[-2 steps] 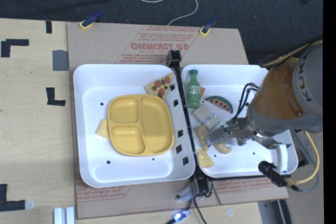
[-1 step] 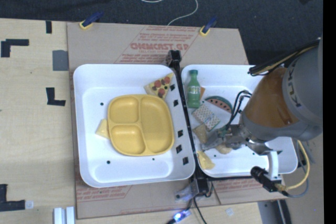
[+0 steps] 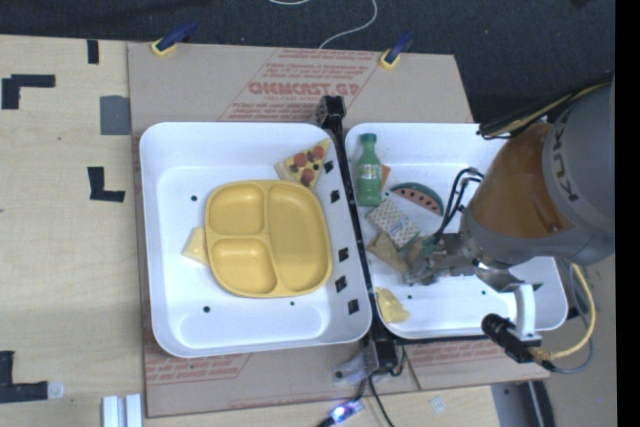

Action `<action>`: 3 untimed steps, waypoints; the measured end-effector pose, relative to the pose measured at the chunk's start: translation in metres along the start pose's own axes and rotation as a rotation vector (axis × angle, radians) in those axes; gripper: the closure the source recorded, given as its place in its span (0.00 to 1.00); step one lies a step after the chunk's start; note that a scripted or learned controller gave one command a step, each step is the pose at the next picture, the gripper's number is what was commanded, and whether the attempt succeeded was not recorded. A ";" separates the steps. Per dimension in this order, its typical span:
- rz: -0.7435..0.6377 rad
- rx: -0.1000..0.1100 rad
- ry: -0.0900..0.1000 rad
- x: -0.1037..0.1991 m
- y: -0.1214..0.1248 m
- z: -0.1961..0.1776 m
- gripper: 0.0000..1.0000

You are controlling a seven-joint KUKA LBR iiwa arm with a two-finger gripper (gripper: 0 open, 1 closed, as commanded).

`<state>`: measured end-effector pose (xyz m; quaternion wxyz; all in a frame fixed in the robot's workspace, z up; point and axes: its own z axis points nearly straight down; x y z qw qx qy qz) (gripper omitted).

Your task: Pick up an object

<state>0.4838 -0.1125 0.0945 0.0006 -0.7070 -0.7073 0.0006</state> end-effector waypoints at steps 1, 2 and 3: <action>-0.002 -0.004 0.000 0.006 0.006 -0.060 1.00; -0.001 -0.005 0.000 0.003 -0.003 -0.115 1.00; -0.001 -0.001 0.001 0.003 -0.002 -0.130 1.00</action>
